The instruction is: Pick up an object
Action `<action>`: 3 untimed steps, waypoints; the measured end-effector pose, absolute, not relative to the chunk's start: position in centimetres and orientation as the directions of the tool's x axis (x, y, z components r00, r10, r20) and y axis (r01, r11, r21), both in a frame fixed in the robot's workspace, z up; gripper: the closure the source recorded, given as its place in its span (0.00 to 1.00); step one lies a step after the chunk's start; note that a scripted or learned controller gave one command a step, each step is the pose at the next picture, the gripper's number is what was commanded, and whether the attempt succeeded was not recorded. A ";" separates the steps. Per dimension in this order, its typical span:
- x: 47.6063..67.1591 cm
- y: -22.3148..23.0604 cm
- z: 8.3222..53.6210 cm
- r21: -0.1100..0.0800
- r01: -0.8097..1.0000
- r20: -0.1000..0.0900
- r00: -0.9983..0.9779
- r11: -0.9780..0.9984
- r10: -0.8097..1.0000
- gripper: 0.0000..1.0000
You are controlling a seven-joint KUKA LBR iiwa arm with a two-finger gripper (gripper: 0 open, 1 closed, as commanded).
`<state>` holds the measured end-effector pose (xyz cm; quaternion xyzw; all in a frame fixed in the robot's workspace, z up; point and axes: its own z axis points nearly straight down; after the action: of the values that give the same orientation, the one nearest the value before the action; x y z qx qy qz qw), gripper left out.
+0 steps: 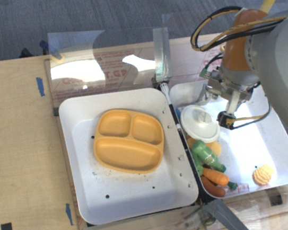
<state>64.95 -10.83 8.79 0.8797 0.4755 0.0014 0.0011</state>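
Over the rear part of the right shallow white bin [255, 140], the gripper [220, 95] is hovering near a round white plastic dish [200, 123]. Whether the gripper is released or clenched cannot be told, and nothing is showing in its grasp. The dish is lying against the bin's left wall. Toward the front along the same wall, a green toy vegetable [206, 153], an orange toy carrot [217, 176] and a red toy piece [211, 186] are lying crowded together. A ridged yellow-orange toy ball [263, 174] is sitting apart at the front right. The left shallow white bin [74, 149] on the counter [16, 157] is holding an orange three-compartment plastic plate [129, 139].
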 end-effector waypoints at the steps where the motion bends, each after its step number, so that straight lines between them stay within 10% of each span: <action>1: 67.0 -8.8 19.2 0.011 0.886 0.006 0.464 -0.464 0.886 0.00; 2: 66.7 -19.1 28.4 0.009 0.961 -0.003 0.276 -0.276 0.961 0.00; 3: 66.8 -19.7 10.0 0.002 0.988 0.003 0.153 -0.153 0.988 0.00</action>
<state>66.85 -19.75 9.99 0.7593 0.6507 0.0015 -0.0003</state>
